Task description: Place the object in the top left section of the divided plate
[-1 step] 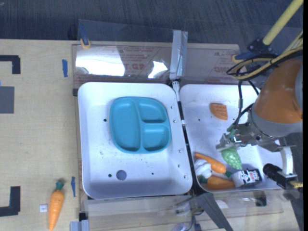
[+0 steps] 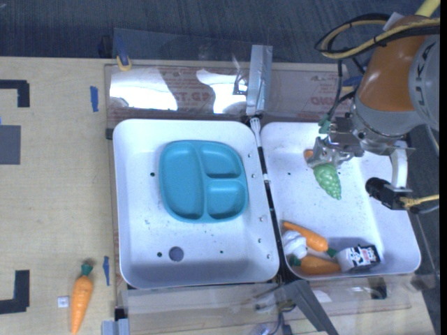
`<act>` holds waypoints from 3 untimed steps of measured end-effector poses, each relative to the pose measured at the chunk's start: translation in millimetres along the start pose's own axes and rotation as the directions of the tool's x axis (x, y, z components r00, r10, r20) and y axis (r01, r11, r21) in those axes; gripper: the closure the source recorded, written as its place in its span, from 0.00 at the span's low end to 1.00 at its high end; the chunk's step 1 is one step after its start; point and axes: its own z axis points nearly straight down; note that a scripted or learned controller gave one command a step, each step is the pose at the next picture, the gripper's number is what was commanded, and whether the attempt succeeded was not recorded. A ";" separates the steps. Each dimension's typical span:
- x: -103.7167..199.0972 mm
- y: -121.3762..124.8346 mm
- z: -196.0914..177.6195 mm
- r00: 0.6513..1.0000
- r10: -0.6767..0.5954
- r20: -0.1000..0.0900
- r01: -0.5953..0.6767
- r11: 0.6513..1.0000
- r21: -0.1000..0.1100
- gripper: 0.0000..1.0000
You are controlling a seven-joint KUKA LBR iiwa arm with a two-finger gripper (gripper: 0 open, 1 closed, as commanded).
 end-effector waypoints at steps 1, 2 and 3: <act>-73.6 -6.8 -72.4 0.955 -0.297 0.002 0.297 0.955 -0.002 1.00; -71.1 -22.7 -46.2 0.858 -0.514 -0.003 0.514 0.858 0.002 1.00; -13.0 97.3 -26.9 0.898 -0.439 -0.002 0.439 0.898 0.002 1.00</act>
